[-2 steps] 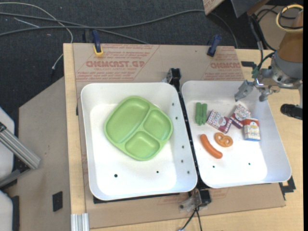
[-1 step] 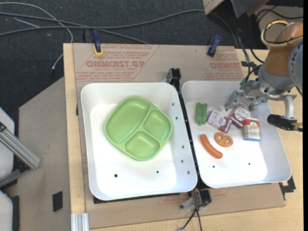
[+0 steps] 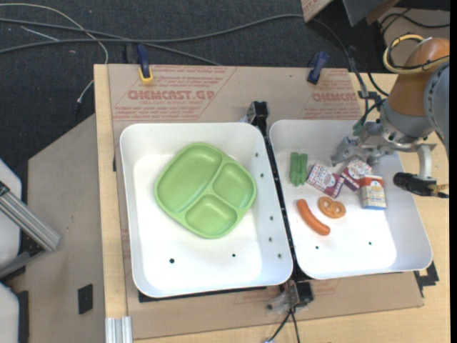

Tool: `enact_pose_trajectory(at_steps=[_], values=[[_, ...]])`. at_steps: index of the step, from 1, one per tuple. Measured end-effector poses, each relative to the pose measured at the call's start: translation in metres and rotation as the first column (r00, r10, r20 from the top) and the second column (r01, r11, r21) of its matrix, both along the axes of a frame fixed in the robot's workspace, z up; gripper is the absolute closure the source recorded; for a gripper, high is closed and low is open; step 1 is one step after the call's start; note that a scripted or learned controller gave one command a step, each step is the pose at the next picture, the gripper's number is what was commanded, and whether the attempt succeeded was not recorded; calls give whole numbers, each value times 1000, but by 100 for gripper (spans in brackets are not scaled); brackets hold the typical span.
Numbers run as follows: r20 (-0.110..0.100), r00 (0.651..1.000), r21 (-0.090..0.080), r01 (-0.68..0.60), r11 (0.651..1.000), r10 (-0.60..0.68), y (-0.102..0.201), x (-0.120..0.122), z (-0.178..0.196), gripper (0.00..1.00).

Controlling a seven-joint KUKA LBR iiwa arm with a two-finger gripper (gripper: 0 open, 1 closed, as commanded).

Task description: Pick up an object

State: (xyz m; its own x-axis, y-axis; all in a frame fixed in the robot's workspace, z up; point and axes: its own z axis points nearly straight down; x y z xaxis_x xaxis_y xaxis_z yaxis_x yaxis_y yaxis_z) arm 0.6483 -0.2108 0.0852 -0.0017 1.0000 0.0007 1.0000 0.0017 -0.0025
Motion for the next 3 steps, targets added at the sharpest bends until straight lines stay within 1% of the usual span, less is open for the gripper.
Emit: enact_pose_trajectory(at_steps=[1,2,3], values=[[4,1000,-1,-1,1000,1,0,1,12,100],[7,1000,-2,2,1000,-2,0,-1,57,100],[9,1000,-2,0,1000,0,11,-2,113,100]])
